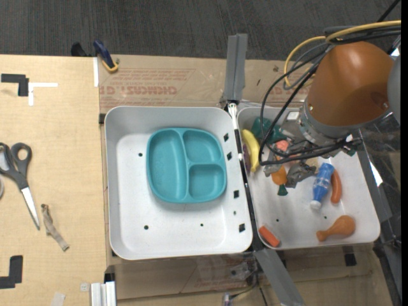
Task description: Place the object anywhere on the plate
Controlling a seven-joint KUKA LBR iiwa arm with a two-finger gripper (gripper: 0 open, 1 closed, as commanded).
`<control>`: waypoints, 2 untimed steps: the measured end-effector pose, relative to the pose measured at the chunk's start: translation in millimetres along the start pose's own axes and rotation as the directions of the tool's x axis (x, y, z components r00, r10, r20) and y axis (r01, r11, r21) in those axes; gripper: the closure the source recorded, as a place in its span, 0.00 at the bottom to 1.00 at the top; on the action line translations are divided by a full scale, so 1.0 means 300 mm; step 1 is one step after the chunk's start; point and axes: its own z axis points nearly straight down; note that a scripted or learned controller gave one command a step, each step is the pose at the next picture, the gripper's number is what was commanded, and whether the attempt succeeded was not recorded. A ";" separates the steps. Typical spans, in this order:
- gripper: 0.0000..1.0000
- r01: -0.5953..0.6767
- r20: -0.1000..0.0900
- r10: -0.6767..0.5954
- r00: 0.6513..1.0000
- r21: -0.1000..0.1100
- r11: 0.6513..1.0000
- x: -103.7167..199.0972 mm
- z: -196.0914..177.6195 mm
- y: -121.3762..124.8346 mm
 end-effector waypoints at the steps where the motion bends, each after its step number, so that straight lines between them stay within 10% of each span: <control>1: 1.00 -0.110 0.000 0.110 0.994 0.000 0.994 -0.253 0.003 0.047; 2: 1.00 0.209 0.001 -0.209 0.978 0.000 0.978 -0.344 -0.330 0.149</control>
